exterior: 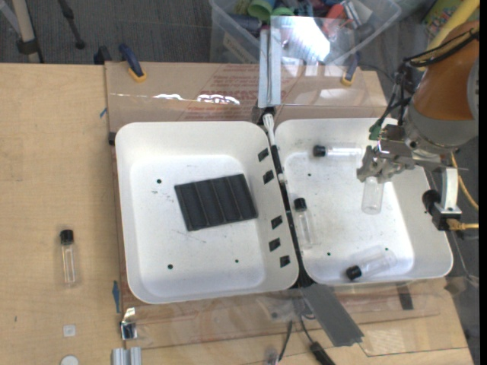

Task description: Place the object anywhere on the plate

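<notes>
Gripper is pinching a clear vial over the right bin.
Dark plate is lying in the left bin, at nine o'clock.

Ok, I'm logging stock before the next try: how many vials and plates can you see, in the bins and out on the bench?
Black-capped vials lying in the right bin: 3
Clear vial just below the tool: 1
Black-capped vial on the bench: 1
Black ribbed plate in the left bin: 1
Total: 6
</notes>
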Available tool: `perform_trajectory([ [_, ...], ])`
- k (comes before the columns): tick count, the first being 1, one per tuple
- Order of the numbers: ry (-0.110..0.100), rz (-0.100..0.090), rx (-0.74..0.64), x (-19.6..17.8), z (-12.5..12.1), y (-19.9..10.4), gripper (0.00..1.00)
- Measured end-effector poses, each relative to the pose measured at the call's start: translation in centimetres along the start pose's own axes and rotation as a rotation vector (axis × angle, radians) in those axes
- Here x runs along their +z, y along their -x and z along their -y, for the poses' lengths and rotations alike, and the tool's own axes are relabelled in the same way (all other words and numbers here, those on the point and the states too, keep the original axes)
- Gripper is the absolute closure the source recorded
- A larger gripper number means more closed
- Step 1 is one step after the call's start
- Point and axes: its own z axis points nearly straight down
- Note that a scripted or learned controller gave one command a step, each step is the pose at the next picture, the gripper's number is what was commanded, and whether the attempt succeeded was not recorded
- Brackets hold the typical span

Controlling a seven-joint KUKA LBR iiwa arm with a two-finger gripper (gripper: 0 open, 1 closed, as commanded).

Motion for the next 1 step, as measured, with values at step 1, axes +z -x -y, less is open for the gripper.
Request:
perform_trajectory([
  [1, -0.002, -0.002, -0.419, -3.13, 5.55, -7.43, 1.00],
])
